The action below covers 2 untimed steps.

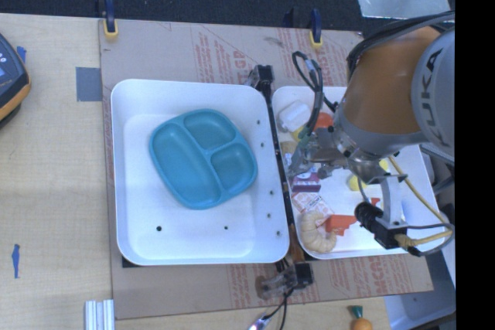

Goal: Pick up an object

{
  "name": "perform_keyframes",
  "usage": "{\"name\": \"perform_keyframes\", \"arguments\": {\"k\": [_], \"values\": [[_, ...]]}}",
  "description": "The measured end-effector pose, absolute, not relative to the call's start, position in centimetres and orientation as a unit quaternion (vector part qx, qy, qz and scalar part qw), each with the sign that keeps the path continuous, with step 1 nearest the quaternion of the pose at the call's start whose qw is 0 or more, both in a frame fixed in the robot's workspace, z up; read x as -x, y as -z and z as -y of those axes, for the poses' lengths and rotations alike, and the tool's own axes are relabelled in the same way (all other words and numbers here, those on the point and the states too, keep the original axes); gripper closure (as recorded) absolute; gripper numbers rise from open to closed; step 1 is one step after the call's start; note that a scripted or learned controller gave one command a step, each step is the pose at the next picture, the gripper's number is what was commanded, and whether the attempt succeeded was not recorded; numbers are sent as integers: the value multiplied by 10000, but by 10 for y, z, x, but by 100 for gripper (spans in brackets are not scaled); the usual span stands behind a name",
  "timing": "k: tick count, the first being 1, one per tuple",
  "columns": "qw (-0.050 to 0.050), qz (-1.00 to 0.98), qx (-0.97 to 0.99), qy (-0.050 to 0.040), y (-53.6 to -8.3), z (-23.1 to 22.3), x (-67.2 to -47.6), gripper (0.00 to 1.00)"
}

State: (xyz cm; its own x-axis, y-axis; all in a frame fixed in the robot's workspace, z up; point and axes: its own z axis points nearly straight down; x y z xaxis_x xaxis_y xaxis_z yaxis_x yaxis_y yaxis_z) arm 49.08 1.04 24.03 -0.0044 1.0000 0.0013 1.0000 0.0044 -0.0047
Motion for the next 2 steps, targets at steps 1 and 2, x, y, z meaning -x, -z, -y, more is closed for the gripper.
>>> {"name": "perform_keyframes", "arguments": {"k": [1,2], "values": [[9,7093,7049,-16,-224,-78,-527,100],[8,7081,7062,-10,-263,-23,-563,100]]}}
